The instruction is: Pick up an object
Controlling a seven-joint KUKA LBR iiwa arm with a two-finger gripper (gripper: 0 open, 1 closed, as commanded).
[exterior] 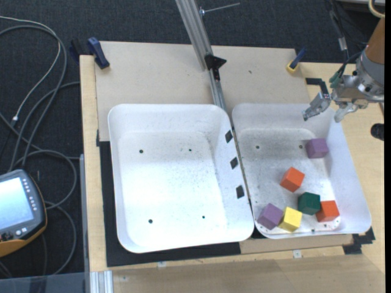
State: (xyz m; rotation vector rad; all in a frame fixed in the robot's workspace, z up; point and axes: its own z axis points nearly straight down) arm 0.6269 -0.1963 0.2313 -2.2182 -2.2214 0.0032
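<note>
Fingers: the two fingers [317, 108] of the gripper [327, 110] stand spread apart with nothing between them; one points down-left, the other sits further right.
Gripper position: above the far right corner of the right bin [350, 163], near its rim, apart from every block.
Arm: grey with an orange band, entering at the upper right edge of the camera view.
Right bin contents: six blocks, all resting on the bin floor.
Lilac block [316, 148]: nearest the gripper, by the right wall, alone.
Orange block [292, 179]: near the middle of the bin, tilted on a corner, apart from the rest.
Green block [309, 202]: toward the near right corner, touching the red-orange block [328, 210] beside it.
Yellow block [291, 219]: at the near rim, just beside the purple block [270, 215] on its left.
Left bin [122, 127]: white, speckled with dark marks, a few small dark dots on its floor.
Divider: three small black clips sit along the seam where the two bins meet.
Bench: pale wooden board with a blue clamp [98, 52] at the far left corner and a blue and yellow clamp [295, 61] at the far right.
Metal rail [194, 26]: slants from the top of the view down to the seam.
Handheld screen [18, 211]: at the left edge, lit, orange-trimmed, its writing too small to read.
Writing: no legible brand or label on blocks, bins or arm.
</note>
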